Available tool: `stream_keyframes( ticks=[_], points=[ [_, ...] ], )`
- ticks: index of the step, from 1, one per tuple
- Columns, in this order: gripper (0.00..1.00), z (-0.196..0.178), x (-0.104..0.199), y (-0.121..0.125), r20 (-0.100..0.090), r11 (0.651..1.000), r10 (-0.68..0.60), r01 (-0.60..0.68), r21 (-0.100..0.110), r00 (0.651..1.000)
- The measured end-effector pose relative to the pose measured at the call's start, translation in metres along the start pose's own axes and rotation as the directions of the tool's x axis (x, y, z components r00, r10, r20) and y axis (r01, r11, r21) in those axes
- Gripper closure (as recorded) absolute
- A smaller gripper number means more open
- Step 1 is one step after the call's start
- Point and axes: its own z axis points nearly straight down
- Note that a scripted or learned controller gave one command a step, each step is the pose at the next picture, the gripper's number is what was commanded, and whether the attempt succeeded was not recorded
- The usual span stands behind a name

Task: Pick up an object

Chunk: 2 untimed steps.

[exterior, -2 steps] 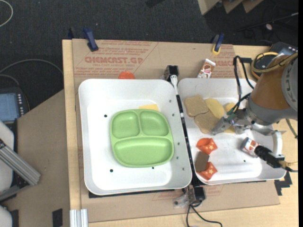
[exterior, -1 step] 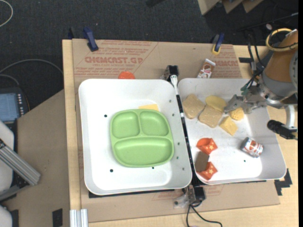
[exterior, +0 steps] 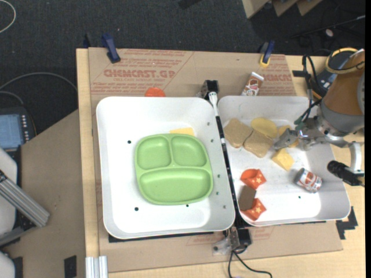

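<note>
The gripper (exterior: 291,135) hung low over the right bin (exterior: 330,210), but whether its jaws were open or closed could not be told. A yellow wedge (exterior: 283,159) lay just below the jaws, and two tan bread slices (exterior: 246,138) sat close to their left. Farther down to the left rested two red pieces (exterior: 253,193); a small can (exterior: 308,180) lay below and slightly right.

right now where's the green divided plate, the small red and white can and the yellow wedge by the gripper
green divided plate (exterior: 172,169), camera view, on the ridge between its compartments
small red and white can (exterior: 308,180), camera view, middle of its side
yellow wedge (exterior: 283,159), camera view, centre of its top face
</note>
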Motion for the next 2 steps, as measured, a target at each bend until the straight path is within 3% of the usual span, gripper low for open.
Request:
stream_keyframes(
  ticks=[1, 2],
  points=[
    [0.0, -0.0001, -0.0102, -0.0565, -0.008, 1.0, -0.003, 0.003, -0.001, 1.0],
    [1.0, -0.0101, -0.0133, -0.0556, 0.001, 1.0, -0.001, 0.001, -0.004, 1.0]
  ],
)
